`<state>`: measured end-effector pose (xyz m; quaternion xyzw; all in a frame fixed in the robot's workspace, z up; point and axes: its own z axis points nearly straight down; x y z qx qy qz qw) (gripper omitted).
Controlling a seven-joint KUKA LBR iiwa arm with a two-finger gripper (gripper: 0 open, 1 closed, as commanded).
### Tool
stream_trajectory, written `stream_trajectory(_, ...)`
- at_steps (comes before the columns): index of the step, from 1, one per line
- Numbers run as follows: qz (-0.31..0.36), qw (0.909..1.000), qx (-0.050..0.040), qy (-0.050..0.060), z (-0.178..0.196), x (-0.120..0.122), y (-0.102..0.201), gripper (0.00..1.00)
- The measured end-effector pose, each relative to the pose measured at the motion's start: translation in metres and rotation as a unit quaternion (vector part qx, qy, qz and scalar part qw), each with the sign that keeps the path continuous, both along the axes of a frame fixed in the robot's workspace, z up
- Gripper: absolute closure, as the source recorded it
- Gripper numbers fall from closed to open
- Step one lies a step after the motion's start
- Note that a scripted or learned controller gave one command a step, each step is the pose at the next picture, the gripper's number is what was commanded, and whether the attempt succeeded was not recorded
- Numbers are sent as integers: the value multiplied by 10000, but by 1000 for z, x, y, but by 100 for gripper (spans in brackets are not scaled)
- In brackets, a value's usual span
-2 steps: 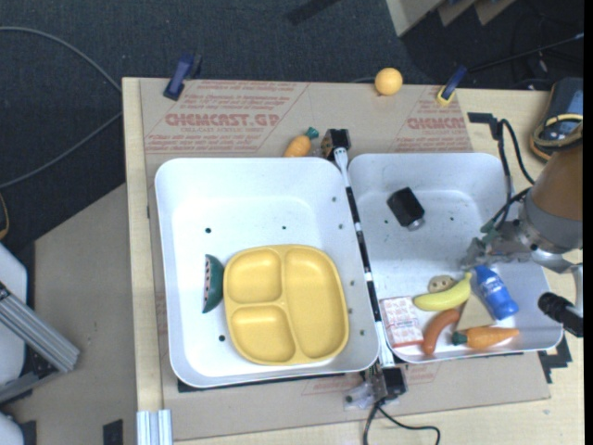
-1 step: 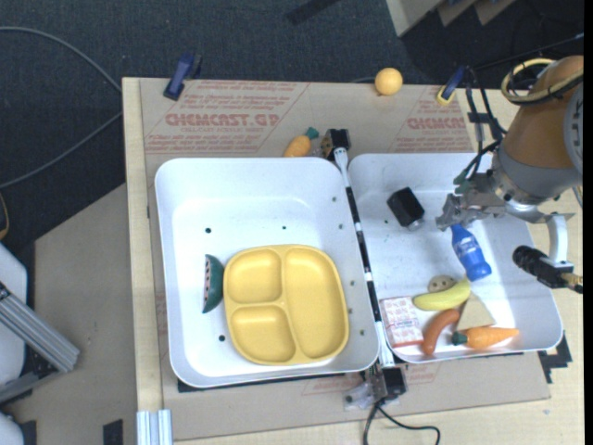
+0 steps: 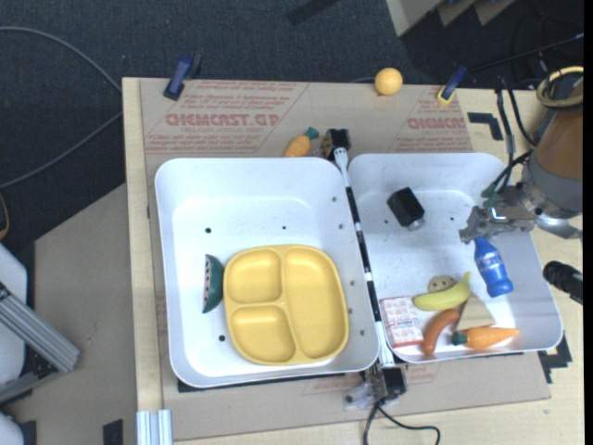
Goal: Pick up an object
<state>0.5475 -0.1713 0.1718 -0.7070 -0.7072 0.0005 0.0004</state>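
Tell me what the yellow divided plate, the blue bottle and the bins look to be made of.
Yellow divided plate: likely moulded plastic, matte, judging by its even colour and rounded compartments. Blue bottle: probably glossy plastic, with a paler cap and a label; too small to be sure. Both bins: thin white plastic by the look, smooth, with rounded corners and soft glare.

Bins [image 3: 185,193]: plain white, speckled with small dark dots.
Divided plate [image 3: 283,302]: pale yellow throughout.
Watermelon slice [image 3: 213,284]: green rind, red flesh with dark seeds, seen at the plate's left edge.
Bottle [image 3: 492,269]: blue with a white cap.
Banana [image 3: 442,295]: yellow.
Carrot [image 3: 488,337]: orange, green at one end.
Sausage [image 3: 437,330]: reddish brown.
Block [image 3: 405,206]: black.
Card [image 3: 400,321]: white, patterned in red print.
Ball [image 3: 388,81]: yellow-orange, at the bench's far edge.
Bench board [image 3: 232,114]: tan, lettered in red.
Arm [image 3: 559,151]: grey with an orange band.
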Motion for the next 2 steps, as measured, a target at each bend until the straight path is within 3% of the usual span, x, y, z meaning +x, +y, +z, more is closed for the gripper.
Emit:
stream_trajectory(1, 4, 10000, -2, -17, 26, 16, 37, 100)
stream_trajectory(2, 5, 10000, 7, 6, 12, 2, 99, 100)
